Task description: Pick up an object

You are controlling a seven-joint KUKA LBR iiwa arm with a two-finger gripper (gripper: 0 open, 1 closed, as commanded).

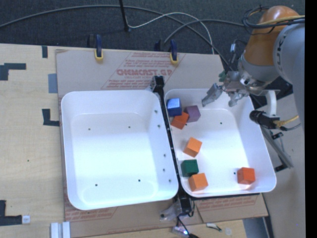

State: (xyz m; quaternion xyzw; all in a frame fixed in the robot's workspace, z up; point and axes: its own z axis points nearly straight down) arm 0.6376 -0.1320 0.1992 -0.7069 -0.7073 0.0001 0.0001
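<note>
The right bin holds several small blocks. A blue block, a purple block and an orange block cluster at its far left corner. Another orange block lies mid-left, with a green block and an orange block near the front. A red-orange block sits at the front right. My gripper hangs above the bin's far edge, open, its two fingers spread with nothing between them. It is well to the right of the purple block.
The left bin stands beside the right one, joined by a black divider clip. Cables run across the dark floor behind. Two clamps hold the cardboard sheet at the back.
</note>
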